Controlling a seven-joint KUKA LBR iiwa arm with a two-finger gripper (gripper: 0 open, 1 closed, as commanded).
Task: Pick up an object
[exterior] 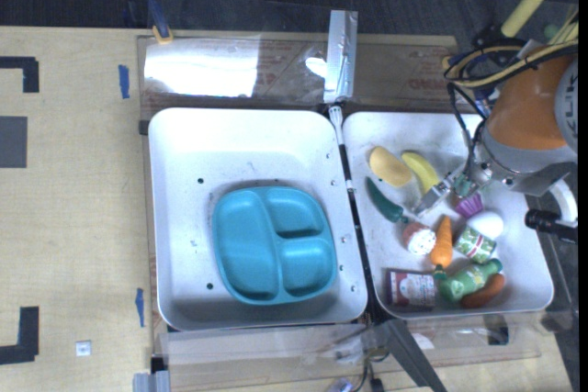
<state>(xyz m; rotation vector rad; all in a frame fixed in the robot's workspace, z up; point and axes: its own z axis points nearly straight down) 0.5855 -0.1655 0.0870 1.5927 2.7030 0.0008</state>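
Gripper (447, 188), finger state indiscernible, hovers in right bin (542, 285); banana (420, 168) just left, carrot (444, 240) near side.

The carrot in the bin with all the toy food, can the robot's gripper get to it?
Probably yes. The carrot lies on top of the pile, nothing covering it, and the gripper hangs just above it. A white egg and can crowd its side.

Blue divided tray (274, 243) in left bin (175, 142); toy food cluttering right bin (537, 275).
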